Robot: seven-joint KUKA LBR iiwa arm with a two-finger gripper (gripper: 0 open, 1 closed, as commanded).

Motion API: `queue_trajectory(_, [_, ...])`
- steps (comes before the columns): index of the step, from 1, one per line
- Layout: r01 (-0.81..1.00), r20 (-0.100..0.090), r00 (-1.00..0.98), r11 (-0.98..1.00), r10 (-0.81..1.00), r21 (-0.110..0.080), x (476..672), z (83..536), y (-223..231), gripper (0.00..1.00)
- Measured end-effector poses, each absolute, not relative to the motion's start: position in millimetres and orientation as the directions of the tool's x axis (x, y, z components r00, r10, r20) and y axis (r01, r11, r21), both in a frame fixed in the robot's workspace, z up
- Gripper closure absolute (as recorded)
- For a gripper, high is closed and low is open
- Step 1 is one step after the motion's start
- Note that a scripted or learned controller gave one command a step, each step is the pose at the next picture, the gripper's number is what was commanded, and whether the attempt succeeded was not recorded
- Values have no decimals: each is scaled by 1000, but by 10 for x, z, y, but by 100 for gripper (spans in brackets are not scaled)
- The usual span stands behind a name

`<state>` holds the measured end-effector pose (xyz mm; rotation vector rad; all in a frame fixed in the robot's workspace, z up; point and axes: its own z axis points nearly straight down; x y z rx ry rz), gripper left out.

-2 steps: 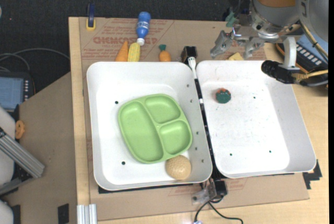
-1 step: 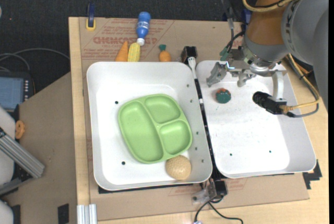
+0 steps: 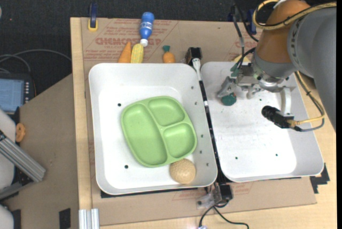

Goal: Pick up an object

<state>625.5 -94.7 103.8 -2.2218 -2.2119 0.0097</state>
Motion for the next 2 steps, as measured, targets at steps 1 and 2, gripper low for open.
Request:
queue_trajectory(1, [1000,0,2,-2,1000,1,6282,1198,-921,100])
queue_trajectory(2, [1000,1,-6,6,1000,9,6297,1895,-317,100])
